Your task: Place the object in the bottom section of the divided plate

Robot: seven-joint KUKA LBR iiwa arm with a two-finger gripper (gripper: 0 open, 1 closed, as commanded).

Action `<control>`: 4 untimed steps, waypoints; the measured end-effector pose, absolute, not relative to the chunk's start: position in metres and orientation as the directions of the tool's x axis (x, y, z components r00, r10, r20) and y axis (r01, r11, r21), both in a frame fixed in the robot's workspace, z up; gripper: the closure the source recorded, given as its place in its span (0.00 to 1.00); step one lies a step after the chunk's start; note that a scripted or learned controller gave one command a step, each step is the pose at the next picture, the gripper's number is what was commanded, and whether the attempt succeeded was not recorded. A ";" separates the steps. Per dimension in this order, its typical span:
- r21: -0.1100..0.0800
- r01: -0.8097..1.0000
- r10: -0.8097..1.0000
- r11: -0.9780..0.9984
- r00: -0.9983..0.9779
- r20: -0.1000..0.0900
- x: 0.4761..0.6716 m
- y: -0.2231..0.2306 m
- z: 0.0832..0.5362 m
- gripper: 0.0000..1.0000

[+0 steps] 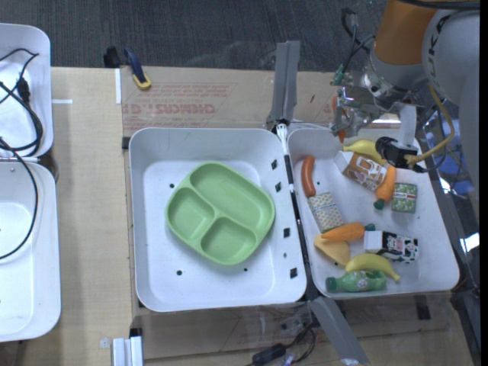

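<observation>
While the green divided plate (pixel 220 213) sits empty in the left bin (pixel 145 227), every candidate object is over in the crowded right bin (pixel 438 239), and that crowding is where I expect trouble. Moving rightward, a sausage (pixel 307 175) lies near the divider, then a wrapped packet (pixel 326 210), a carrot (pixel 348 232) and a cheese wedge (pixel 334 249), with a green bottle (pixel 355 282) and a banana (pixel 370 264) at the near edge. Farther right, a second banana (pixel 363 148) touches a brown pouch (pixel 364 171), beside a small green carton (pixel 404 197). The tool (pixel 347 120) hangs above the bin's far corner, just over that banana; from here I cannot tell whether it is spread or closed, and nothing visibly sits in it. Because things lie touching, a descent could nudge neighbours or catch two at once. A curved, smooth banana may also slip out during the carry across the divider, or land in the wrong compartment.
</observation>
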State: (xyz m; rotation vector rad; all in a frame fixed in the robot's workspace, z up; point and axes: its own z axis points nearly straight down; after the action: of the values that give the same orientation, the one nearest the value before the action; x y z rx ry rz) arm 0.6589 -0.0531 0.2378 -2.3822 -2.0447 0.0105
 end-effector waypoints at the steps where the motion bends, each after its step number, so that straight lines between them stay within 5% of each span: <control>1: -0.007 0.952 0.952 -0.307 0.307 -0.004 0.606 0.018 0.210 1.00; 2: -0.005 0.965 0.965 -0.260 0.260 -0.005 0.594 -0.005 0.332 1.00; 3: -0.004 0.924 0.924 -0.383 0.383 -0.006 0.615 0.020 0.379 1.00; 4: -0.007 0.888 0.888 -0.460 0.460 -0.006 0.553 0.031 0.252 1.00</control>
State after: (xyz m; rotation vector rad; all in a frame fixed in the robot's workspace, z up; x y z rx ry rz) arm 0.5532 0.0313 0.2519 -2.6821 -1.6311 0.0141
